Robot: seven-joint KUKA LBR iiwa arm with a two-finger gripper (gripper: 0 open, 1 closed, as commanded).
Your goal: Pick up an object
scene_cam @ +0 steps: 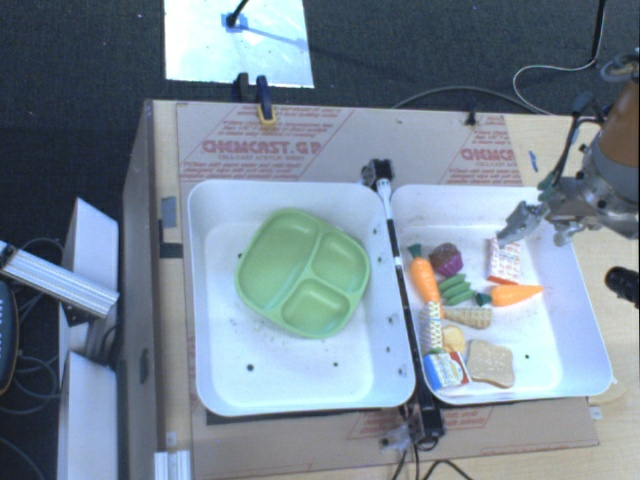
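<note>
The arm (612, 158) comes in from the right and most of it is cut off by the frame edge, so we get just the wrist and the gripper (540, 220), which hangs above the upper right part of the right bin (590, 348). How wide the jaws stand I cannot tell; they blur into a grey jumble of metal, and nothing is visibly caught between them.

Just below the jaws and a touch to their left lies a red-and-white packet (505, 260), one of it, print too small to read. Right under that, one orange carrot (516, 293) points right. Further left of the jaws sits one dark purple piece (446, 259), possibly an eggplant or onion, hard to say at this size. Touching it is a second orange carrot (425, 279), so two carrots in all. Beside that, one cluster of green pods (456, 289), then one pale corn cob (468, 317). Well below the jaws: one slice of toast (491, 363), one small yellowish round piece (454, 339), and one blue-and-red packet (444, 370) partly tucked against the bin's left wall, with a speckled strip (434, 326) above it that I cannot identify.

Far left of the jaws, the left bin (215, 368) holds one green divided plate (303, 271) with three compartments.
</note>
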